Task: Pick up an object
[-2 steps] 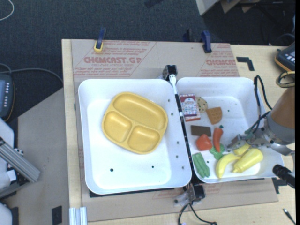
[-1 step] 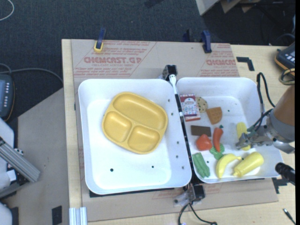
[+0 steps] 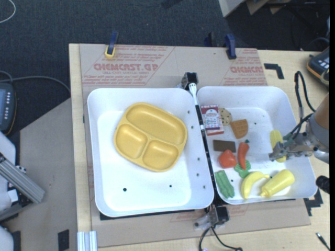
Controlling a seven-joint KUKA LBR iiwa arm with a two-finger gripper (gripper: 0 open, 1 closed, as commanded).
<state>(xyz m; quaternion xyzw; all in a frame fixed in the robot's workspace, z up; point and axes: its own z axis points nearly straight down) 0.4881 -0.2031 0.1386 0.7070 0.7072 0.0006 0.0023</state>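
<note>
Toys [image 3: 246, 161] crowd right bin's [image 3: 246, 92] near edge; end effector [image 3: 280, 153] beside right wall.

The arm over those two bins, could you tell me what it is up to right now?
It is trying to pick up a toy from the right bin. The gripper is low at that bin's right side, next to a small yellow piece, with nothing visibly held. The yellow plate sits alone in the left bin.

2 white bins [image 3: 99, 140], 1 yellow tray [image 3: 150, 136], approx 10 toy foods [image 3: 253, 182]
</note>
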